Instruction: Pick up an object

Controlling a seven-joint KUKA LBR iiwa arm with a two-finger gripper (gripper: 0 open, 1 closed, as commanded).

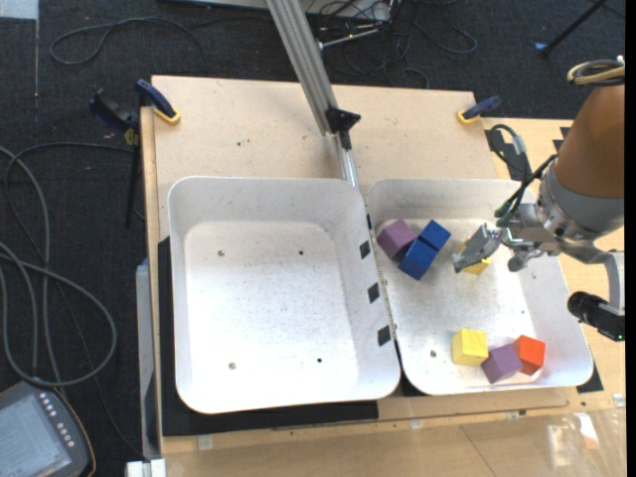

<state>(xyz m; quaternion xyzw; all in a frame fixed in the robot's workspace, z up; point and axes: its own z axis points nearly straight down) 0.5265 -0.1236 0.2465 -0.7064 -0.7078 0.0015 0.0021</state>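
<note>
1. From my remote station I saw the grey arm with its orange band (596, 137) reaching in from the right of the frame, its pincer (477, 254) low over the right-hand shallow white plastic bin (556, 361).
2. A small yellow block (478, 264) sat right at the pincer's tip, in the middle right of the frame. I could not tell whether the pincer was closed on it or merely resting over it.
3. Just left of it lay a blue cube (424, 247) touching a purple cube (396, 237).
4. Near the lower right of that bin sat a second yellow cube (469, 346), a purple block (501, 362) and an orange cube (532, 352), close together.
5. The left-hand white bin (199, 266) lay beside it on the counter (248, 117).
6. I judged the blocks light, rigid and fairly smooth, so a grip across two flat opposite faces, centred, seemed safest; a corner pinch might let one squirt free.
</note>
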